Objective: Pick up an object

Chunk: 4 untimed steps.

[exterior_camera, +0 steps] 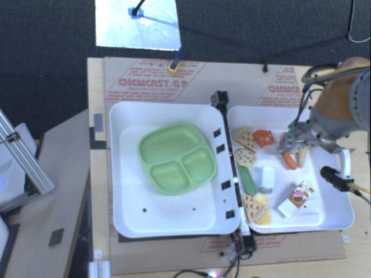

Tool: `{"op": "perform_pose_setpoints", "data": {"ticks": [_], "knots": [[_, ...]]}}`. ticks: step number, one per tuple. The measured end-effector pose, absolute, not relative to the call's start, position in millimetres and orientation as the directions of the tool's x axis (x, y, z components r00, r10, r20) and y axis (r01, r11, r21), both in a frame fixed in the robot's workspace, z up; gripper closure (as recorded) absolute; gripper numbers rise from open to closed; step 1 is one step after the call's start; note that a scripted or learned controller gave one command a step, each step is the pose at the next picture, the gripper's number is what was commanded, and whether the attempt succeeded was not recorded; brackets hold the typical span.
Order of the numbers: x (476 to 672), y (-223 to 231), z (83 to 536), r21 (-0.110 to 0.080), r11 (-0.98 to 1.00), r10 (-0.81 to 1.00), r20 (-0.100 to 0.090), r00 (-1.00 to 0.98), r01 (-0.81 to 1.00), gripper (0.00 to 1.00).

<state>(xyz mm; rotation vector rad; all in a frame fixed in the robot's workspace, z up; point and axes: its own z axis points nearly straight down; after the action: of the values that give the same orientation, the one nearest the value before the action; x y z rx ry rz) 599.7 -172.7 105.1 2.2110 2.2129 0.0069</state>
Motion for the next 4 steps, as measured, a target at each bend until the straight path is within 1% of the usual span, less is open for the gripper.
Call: {"op": "perform_pose_setpoints", "data": {"ticks": [1, 2, 3, 4], "knots": [[599.0, -163, 160, 0.006, 0.005, 1.0, -0.001, -0.005, 1.0, 1.0], [596.3, -159, 204, 0.004, 0.006, 1.0, -0.001, -0.006, 1.0, 1.0], [597.5, -159, 226, 0.004, 0.006, 1.0, -0.001, -0.006, 1.0, 1.0], [583.1, -101, 234, 0.001, 0.01, 1.0, 0.002, -0.01, 1.0, 1.0]]}}
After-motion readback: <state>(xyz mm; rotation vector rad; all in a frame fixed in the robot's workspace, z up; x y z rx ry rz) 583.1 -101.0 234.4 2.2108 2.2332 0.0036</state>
